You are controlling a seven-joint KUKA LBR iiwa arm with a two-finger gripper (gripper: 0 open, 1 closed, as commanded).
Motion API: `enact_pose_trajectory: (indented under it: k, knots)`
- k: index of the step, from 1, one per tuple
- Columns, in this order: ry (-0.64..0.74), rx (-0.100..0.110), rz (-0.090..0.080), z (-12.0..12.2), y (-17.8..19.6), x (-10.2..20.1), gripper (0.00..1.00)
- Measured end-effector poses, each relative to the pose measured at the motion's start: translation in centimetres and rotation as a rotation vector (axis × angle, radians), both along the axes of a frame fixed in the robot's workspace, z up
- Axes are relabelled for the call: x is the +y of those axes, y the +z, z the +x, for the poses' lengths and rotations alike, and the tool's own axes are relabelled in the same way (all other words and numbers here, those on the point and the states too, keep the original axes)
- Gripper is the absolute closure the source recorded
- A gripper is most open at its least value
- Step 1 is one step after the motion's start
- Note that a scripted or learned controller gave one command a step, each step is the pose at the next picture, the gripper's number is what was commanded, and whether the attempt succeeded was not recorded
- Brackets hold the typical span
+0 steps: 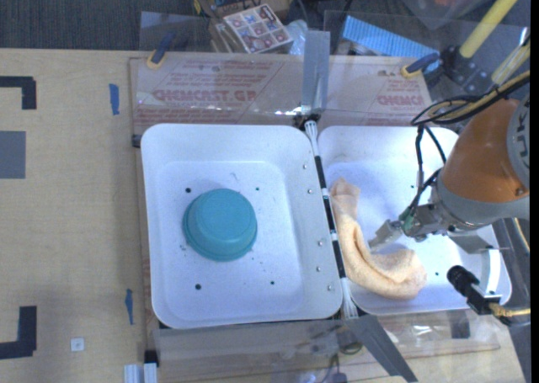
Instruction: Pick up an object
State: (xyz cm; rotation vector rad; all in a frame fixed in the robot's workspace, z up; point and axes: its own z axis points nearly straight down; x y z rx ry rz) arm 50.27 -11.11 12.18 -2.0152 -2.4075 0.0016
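the bench (pixel 67 204) is pale wood, with black marks along its left edge and bits of blue tape. on it sit two shallow white bins side by side, touching along a hinged middle seam. the left bin (pixel 168 162) holds a teal bowl (pixel 221 223), upside down, left of the bin's centre and apart from every wall. a few dark specks dot the floor around it.

the right bin (pixel 379 154) holds a cream cloth (pixel 370 259), bunched into a long curved roll. it starts near the seam and bends down and right toward the bin's near wall, lying against the left side of that bin.

the arm (pixel 488 167) comes in from the right, its orange band over the right bin's far right side, black cables looping above it. the gripper (pixel 389 234) hangs low over the right bin, pointing left, its tip just beside the upper edge of the cloth's bend. whether it touches the cloth is unclear, and i cannot tell how the tool stands, open or closed; nothing is seen held in it.

beyond the bins lie clear plastic sheets and clutter.
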Motion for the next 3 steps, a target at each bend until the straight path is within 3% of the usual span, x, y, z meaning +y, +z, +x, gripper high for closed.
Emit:
enact_pose_trajectory:
  k: [1, 2, 3]
  knots:
    - [0.037, -0.004, -0.002, 6.7, 1.7, -1.8, 0.0]
    - [0.352, -0.008, 0.0, 0.9, -3.2, -1.2, 0.0]
    - [0.294, -0.012, -0.003, 8.8, -3.3, 0.6, 0.0]
